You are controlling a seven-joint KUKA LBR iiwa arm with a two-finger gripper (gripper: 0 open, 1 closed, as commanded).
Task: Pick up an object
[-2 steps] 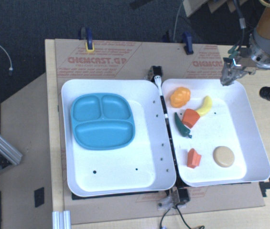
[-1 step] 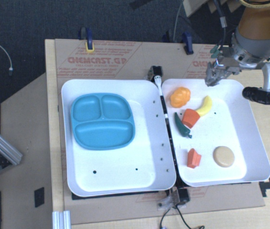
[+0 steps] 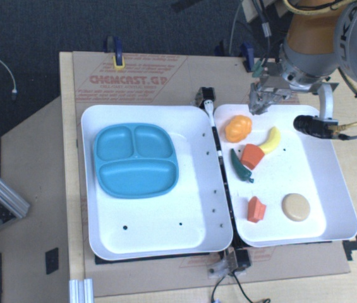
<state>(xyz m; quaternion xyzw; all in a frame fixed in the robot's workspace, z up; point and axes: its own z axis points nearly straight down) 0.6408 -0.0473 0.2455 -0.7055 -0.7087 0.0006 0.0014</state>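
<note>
Just below the pincer (image 3: 261, 101), a lumpy orange fruit (image 3: 237, 128).

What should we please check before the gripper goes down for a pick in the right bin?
1. Gripper over the right bin: ok, above its far edge.
2. Nothing held yet: cannot tell.
3. Nearest target free on top: ok, the orange toy lies just below the gripper.
4. Target clear of neighbours: ok, the orange toy stands apart from the banana; the red block touches the banana and the green piece.
5. Spare targets: ok, the small red piece and the tan disc lie apart.
6. Blue tray out of the way: ok, left bin.
</note>
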